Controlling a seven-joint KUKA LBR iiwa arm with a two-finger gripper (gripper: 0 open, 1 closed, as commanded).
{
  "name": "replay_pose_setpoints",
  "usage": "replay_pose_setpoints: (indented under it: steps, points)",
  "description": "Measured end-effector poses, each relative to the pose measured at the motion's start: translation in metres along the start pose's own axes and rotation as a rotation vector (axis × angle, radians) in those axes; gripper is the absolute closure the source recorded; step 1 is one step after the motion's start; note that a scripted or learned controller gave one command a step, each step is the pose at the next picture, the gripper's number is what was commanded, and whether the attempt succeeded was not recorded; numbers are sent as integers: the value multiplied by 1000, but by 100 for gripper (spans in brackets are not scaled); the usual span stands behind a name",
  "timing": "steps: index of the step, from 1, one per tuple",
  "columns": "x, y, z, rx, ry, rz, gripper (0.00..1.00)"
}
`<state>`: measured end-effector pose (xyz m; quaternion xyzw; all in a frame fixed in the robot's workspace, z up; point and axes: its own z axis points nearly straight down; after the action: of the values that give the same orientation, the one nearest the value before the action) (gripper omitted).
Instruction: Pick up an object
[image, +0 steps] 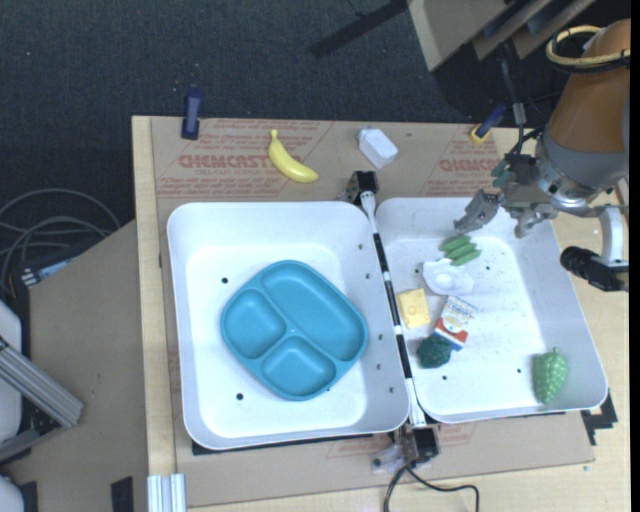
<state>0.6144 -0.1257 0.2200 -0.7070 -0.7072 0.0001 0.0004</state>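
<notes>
Cardboard-topped bench (240, 160), two white bins. Gripper (508, 212) hangs over right bin (560, 290), fingers spread wide, empty, just above green pods (460, 247) — likely target.

Under me sit two white bins (200, 300) that look like smooth, shiny plastic, on a bench (230, 160) that looks like dull brown cardboard or wood with red print. In the left bin lies a blue tray (290, 328), smooth plastic with a soft shine. Behind that bin a yellow banana (290, 160) looks like glossy plastic too.
</notes>
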Motion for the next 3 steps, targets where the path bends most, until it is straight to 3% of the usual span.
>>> replay_pose_setpoints:
  steps: [1, 2, 3]
  points:
    - [-4, 51, 104, 1, 0, 0, 0]
    - [-5, 40, 135, -2, -2, 0, 0]
    - [-13, 26, 135, 1, 0, 1, 0]
